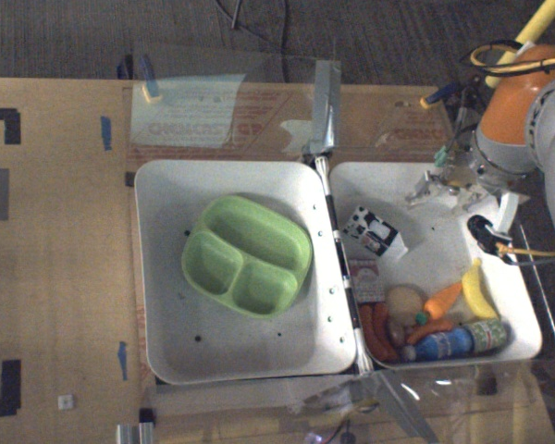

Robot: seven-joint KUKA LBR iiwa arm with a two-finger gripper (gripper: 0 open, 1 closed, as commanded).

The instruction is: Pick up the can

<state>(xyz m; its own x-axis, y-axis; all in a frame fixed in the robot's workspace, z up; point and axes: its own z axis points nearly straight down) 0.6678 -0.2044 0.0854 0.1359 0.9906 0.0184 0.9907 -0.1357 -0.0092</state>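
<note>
A small cylinder with a pale, red-marked label, likely the can [366,280], lies against the left wall of the right bin [425,234]. It sits just below a black-and-white patterned box [373,230]. My gripper [451,187] hangs over the bin's upper right corner, well apart from the can and up to its right. Nothing shows in its grasp. The orange-banded wrist [518,91] rises behind it.
The right bin's front holds a red sausage [379,333], a tan ball [405,302], a carrot [442,300], a banana [479,292] and a blue bottle [461,340]. A green divided plate [248,255] lies in the left bin [166,340]. Cables hang near the bin's right rim.
</note>
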